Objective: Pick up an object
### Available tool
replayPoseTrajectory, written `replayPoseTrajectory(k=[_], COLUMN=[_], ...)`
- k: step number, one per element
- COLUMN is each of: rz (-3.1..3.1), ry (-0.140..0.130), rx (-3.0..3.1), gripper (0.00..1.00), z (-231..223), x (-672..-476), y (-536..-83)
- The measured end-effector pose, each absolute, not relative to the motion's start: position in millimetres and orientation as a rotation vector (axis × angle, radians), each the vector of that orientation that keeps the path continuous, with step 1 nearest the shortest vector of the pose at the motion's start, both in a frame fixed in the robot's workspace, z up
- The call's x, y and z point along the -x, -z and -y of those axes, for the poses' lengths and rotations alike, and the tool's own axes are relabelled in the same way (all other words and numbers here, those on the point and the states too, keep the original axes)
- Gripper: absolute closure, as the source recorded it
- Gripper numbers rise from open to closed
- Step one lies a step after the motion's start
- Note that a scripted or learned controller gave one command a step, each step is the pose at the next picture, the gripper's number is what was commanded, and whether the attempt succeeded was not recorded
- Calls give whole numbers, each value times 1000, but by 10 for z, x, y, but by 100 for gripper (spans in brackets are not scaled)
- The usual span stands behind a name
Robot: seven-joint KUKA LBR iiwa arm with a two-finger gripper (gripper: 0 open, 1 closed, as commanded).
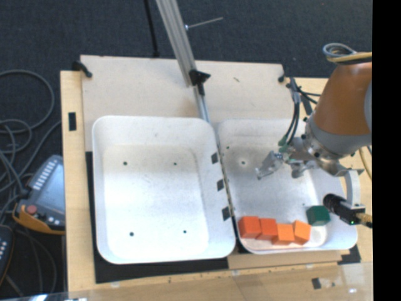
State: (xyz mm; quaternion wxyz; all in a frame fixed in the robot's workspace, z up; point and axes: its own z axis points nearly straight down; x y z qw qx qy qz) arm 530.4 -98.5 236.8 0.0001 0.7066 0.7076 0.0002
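Several orange blocks lie in a row along the front edge of the right bin. A small green object rests just right of them, near the bin's right front corner. My gripper hangs over the middle of the right bin, behind and above the blocks and apart from them. It is open, and nothing sits between its fingers. The grey arm with its orange band reaches in from the right and hides part of the bin's right side.
The left bin stands beside the right one, with a raised divider between them. A slanted metal pole rises from the bench behind the bins. Cables hang near the wrist.
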Motion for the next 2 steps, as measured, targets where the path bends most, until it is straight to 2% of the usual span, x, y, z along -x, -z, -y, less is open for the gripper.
replayPoseTrajectory(k=[1, 2], rz=[-2216, -2228], ry=[10, 0], rx=[-2229, -2218], gripper=[0, 0], z=[1925, 1805], x=[-5463, -6416], y=[-1480, -947])
